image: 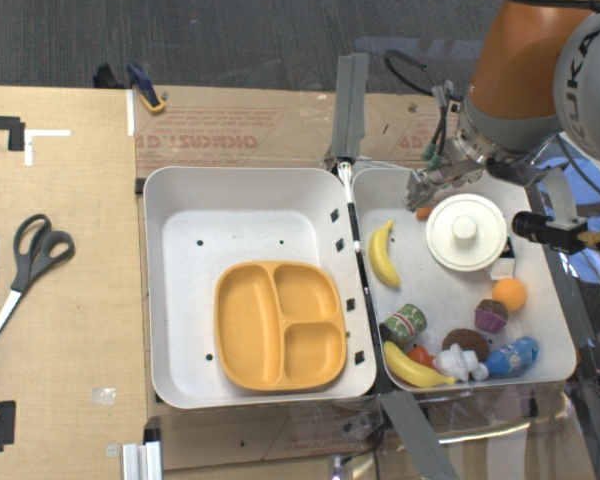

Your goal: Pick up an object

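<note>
The right bin (540,368) holds several small objects: a banana (383,255) near its left wall, a second banana (415,368) at the front, a green can (404,323), an orange ball (508,293), a purple cupcake-like toy (491,315), a brown piece (465,341), a blue toy (515,356), and a white round lid with a knob (467,231). My gripper (427,190) hangs low over the bin's back left corner, just left of the white lid. A small orange object (421,211) peeks out beneath it. I see nothing clearly held.
The left bin (180,218) holds a yellow divided plate (280,323). Scissors (25,258) lie on the wooden bench at far left. A blue and yellow clamp (145,86) sits at the back. The orange-banded arm (525,58) looms over the right bin's far side.
</note>
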Motion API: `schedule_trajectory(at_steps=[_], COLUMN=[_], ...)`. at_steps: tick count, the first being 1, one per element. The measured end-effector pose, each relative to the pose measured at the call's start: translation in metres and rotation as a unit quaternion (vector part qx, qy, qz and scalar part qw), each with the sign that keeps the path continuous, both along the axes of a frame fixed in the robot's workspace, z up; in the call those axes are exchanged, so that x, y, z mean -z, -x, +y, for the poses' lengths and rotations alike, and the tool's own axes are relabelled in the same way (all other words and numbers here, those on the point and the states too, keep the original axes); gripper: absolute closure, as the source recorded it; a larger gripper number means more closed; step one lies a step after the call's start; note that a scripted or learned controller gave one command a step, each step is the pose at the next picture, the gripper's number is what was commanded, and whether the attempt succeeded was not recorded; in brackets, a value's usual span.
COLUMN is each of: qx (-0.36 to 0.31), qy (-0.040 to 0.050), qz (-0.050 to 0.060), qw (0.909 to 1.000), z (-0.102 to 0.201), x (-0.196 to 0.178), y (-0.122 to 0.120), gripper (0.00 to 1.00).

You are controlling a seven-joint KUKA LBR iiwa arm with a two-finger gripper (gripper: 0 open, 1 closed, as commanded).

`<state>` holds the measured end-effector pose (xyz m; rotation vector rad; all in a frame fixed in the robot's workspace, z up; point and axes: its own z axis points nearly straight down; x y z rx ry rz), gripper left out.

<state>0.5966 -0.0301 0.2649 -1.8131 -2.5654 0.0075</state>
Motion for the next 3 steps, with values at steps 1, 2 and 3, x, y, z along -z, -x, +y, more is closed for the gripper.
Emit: schedule_trajectory(at_steps=[1, 2, 3], qx=[-0.001, -0.002, 0.118], qy=[0.0009, 0.0019, -0.0010], qz=[0.000, 0.001, 0.000], qw=[1.0000, 1.0000, 0.9930], z=[-0.001, -0.001, -0.024], x=[-0.008, -0.016, -0.011], y=[-0.001, -0.001, 0.084], gripper=[1.00, 1.00, 1.00])
